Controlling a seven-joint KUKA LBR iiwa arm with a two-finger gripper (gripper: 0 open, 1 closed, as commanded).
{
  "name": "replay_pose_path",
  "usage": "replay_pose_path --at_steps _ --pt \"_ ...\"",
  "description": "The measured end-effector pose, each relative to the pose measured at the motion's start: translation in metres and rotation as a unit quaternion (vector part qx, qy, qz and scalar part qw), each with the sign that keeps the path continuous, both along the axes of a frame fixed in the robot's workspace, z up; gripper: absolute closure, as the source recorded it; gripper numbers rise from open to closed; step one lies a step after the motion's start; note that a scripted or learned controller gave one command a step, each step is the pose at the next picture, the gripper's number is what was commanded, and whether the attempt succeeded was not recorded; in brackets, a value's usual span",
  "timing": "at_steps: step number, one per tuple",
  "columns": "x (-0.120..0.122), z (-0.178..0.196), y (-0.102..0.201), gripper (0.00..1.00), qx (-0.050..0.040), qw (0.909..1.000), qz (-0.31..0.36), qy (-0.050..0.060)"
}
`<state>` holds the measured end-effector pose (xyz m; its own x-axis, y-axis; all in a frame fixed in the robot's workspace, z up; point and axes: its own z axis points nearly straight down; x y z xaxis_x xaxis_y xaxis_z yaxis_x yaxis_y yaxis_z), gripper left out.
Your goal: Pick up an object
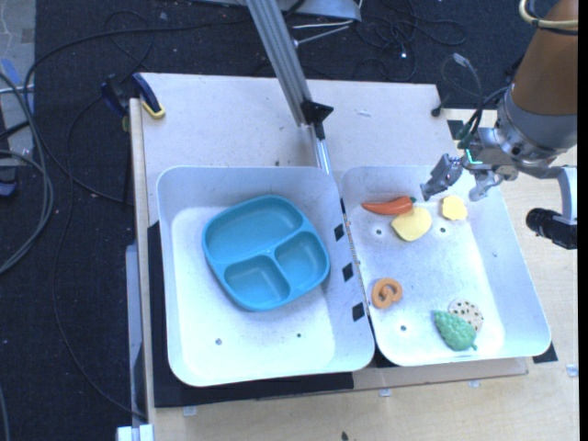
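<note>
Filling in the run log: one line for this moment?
gripper open, holding nothing | above right bin far end | near yellow piece | blue tray in left bin

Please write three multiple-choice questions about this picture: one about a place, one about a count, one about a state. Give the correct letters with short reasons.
1. Where is the blue divided plate?
A. left bin
B. right bin
C. on the bench outside the bins

2. How many compartments does the plate have?
A. two
B. three
C. five

3. How are the end effector fingers?
A. shut on the carrot
B. shut on the plate
C. open, holding nothing

Answers:
1 A, it lies in the left bin.
2 B, two small sections and one large.
3 C, the fingers stand apart above the right bin, beside the yellow piece.
</note>
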<state>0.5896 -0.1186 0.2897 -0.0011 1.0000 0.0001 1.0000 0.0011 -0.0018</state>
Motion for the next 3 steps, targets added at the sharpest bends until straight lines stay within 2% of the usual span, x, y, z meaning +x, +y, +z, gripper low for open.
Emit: replay_pose_path --at_steps 1,3 --pt "0.0 0.001 0.0 0.0 -0.0001 1.0 0.0 -0.001" --pt "-0.009 -0.114 0.007 0.0 0.0004 1.0 -0.001 0.002"
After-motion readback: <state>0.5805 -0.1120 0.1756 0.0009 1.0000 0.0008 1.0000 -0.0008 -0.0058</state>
